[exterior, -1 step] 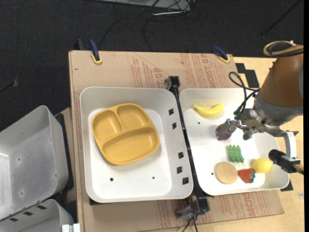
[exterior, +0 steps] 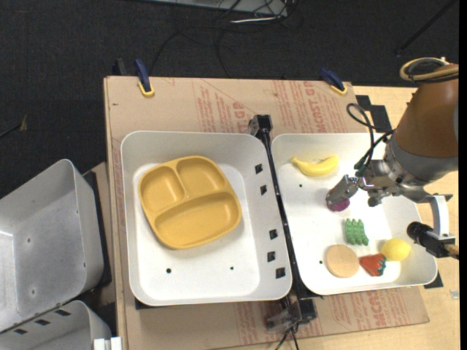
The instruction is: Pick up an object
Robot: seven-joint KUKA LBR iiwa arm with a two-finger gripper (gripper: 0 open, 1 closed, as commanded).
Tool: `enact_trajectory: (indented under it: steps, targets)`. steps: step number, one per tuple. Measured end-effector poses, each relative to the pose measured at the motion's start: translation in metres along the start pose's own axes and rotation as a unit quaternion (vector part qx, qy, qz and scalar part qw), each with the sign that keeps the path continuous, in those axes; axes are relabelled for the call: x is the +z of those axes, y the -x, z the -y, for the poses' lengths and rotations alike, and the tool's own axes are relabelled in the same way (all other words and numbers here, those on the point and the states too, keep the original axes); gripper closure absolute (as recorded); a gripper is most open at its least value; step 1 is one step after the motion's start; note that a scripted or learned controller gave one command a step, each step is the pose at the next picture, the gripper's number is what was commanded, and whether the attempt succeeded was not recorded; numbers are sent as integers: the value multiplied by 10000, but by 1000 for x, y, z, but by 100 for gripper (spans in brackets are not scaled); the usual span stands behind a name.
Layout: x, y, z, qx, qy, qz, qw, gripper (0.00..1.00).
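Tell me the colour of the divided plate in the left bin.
The divided plate is mustard yellow, clear in the camera view.

Red printed lettering on the cardboard sheet (exterior: 219,100), too faint to read

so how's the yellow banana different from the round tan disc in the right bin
The curved yellow banana is long and bent; the flat tan round disc is circular. The banana lies alone near the bin's far side; the disc sits at the near edge beside a red piece. Both rest on the right white bin.
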State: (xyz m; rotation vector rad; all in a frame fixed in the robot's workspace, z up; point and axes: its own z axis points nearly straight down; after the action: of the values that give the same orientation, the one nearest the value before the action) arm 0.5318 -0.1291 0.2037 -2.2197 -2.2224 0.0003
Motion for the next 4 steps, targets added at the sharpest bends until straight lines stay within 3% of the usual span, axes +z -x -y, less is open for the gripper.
enact_trajectory:
  steps: [2,3,4]
  targets:
    - [88,3,2,17,-24,-4,10000,0]
    - [108,5,-2,15,61,32,10000,0]
    - [96,7,-3,32,89,46,9999,100]
